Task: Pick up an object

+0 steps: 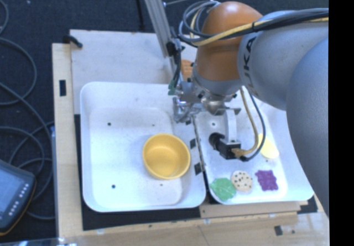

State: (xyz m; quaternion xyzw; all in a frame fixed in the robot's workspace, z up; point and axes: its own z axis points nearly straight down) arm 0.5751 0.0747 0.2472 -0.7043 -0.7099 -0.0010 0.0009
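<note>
Camera view: yellow bowl (166, 156) sits upright, mouth up; claw (182, 108) grip possibly empty, unclear.

Two shallow white plastic bins (94, 129), one round yellow bowl (166, 156), one green leaf-shaped piece (223, 188), one speckled cream round cookie (241, 181), one purple knobbly piece (267, 179).

Left bin (99, 129): floor mostly open; yellow bowl (166, 155) sits near right wall, toward front. Rear and left parts free for descent. Right bin (287, 181): crowded, arm (265, 57) overhangs most of it. End effector (185, 108) hangs over divider between bins. Green piece (223, 188), spotted cookie (241, 181), purple piece (267, 179) line front edge, close together. Slanted metal rail (155, 7) blocks rear approach over worktop (116, 54).
</note>
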